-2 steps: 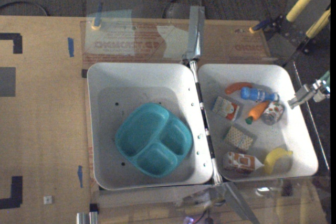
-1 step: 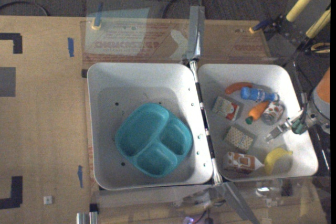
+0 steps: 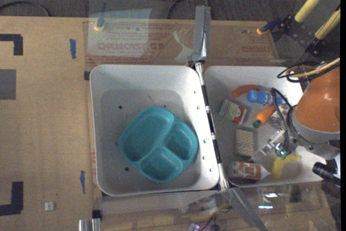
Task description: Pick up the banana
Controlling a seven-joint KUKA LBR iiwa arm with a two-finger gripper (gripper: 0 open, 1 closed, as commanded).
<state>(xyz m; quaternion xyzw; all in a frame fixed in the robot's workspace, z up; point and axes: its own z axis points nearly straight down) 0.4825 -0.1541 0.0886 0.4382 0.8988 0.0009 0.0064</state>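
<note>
A yellow banana [image 3: 285, 164] lies near the front of the right bin [image 3: 227, 79], long axis running left to right. The pincer [image 3: 281, 147] hangs just above and behind it; whether it is open cannot be told. Two white bins; one teal divided plate [image 3: 158, 143] in the left bin [image 3: 108, 116].

Arm [image 3: 319, 108]: bulky rounded orange band, grey-white ring beneath it. Black cables loop over its top. Gripper [image 3: 278, 146]: small, metallic silver with dark parts.
</note>
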